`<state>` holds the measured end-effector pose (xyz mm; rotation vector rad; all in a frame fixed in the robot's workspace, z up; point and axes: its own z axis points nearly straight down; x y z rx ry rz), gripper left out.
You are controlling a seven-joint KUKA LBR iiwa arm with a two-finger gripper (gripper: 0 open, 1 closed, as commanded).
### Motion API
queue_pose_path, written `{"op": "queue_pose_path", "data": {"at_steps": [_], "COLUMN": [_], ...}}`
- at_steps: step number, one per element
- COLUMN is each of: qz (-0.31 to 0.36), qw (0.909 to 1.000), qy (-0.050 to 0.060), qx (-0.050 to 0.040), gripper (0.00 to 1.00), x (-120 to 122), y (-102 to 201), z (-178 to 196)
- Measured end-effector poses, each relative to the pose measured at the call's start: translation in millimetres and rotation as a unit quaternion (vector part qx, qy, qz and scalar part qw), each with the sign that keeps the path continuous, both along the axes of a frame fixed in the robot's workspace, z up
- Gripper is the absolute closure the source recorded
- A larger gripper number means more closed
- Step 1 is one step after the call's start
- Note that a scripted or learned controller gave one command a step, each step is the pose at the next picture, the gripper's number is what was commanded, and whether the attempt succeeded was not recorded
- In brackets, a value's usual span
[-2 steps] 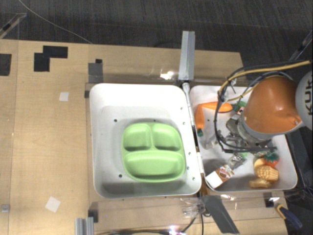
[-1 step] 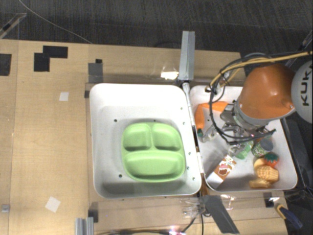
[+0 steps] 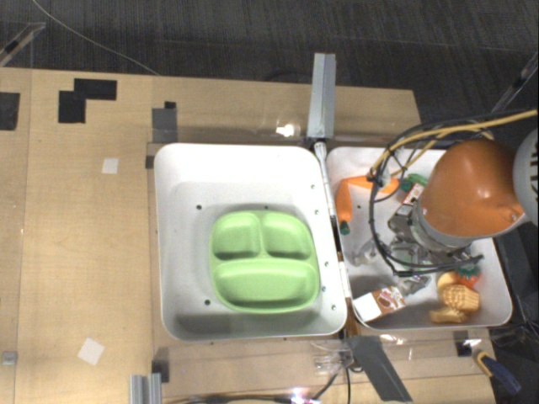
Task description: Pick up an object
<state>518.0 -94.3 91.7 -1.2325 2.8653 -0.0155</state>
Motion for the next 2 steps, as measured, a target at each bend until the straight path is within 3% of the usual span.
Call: {"op": "queue_pose_path", "data": {"at_steps": [1, 2], "qz": [0.152, 0.152], "qw": [0.9883, 0.9884], "qy": [-0.001, -0.008], "qx": [-0.0036, -0.0029], "gripper": [0.0, 1.0], "x": [-2.0, 2.8], "y": [-8.5, -5.5], "z": [0.4, 14.2]}}
